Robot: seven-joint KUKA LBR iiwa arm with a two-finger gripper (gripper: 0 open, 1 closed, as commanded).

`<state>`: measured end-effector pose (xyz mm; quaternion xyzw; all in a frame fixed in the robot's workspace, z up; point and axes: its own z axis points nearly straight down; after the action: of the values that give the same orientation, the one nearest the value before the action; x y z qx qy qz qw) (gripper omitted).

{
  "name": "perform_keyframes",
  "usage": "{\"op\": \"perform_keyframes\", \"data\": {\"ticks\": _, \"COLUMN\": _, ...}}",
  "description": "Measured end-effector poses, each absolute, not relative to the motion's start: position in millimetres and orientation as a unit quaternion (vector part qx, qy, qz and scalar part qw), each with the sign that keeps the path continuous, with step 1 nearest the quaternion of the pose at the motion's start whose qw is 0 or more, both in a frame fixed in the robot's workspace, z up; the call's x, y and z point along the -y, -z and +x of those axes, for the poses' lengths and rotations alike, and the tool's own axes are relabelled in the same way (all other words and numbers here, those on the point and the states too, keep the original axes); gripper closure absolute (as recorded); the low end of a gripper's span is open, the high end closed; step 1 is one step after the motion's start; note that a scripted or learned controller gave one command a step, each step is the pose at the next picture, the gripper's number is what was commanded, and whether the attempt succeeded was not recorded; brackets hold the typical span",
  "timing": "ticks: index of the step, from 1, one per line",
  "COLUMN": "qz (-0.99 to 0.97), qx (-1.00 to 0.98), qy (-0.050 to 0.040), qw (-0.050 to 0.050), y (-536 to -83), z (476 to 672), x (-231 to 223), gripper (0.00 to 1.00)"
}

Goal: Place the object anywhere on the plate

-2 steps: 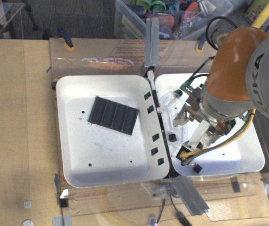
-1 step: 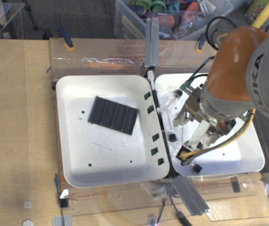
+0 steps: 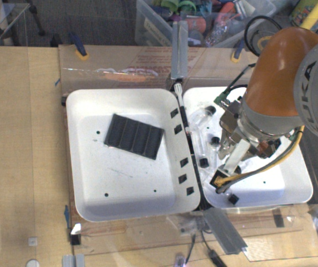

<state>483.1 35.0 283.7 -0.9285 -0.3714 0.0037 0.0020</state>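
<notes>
- The gripper (image 3: 225,144) sits low in the right bin (image 3: 292,188), close to its left wall and under the wrist of the arm (image 3: 281,77). I cannot tell whether it is released or clenched, and I see nothing held in it.
- The object (image 3: 204,143) appears to be a clear piece lying just left of the gripper, by that same wall. Its outline is faint against the white, so whether the gripper touches it is unclear.
- 2 black bits (image 3: 203,162) lie in this bin, 1 beside the object and 1 near the front wall.
- The plate (image 3: 134,136), a dark ribbed slab, lies flat in the left bin (image 3: 92,202), slightly turned and well apart from the gripper.
- Risks, as I judge them:
  - A clear, slick object so near the wall leaves little room, so a grasp may miss or slip.
  - A low carry could clip the 2 walls between the bins.
  - A release near the plate's edge could drop the object onto the bin floor beside it.
</notes>
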Motion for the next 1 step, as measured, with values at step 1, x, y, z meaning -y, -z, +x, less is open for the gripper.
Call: {"op": "perform_keyframes", "data": {"ticks": 1, "qz": -0.925, "qx": 0.38, "qy": -0.0019, "qw": 0.001, "y": -287.5, "z": 480.6, "x": -17.7, "gripper": 1.0}}
